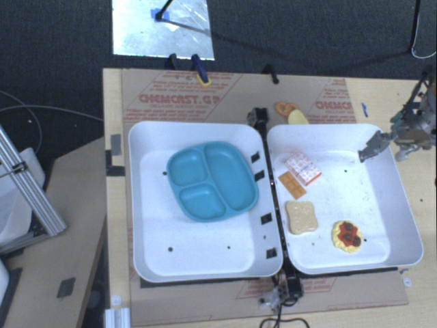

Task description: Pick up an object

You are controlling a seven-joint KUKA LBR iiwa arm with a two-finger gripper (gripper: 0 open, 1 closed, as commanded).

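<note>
My gripper [387,149] reaches in from the right edge and hangs over the far right corner of the right bin [403,203]; its two dark fingers are spread apart with nothing between them. In that bin lie a pink-checked wafer [302,167], an orange cracker [292,184], a slice of toast [301,217] and a small yellow pizza with red topping [347,236]. All of them rest to the left of and nearer than the gripper, apart from it.
The left bin [150,244] holds a blue divided plate [212,181]. Two small food pieces, one orange [285,108] and one yellow [298,117], lie on the cardboard behind the bins. A metal sheet [162,19] sits at the back.
</note>
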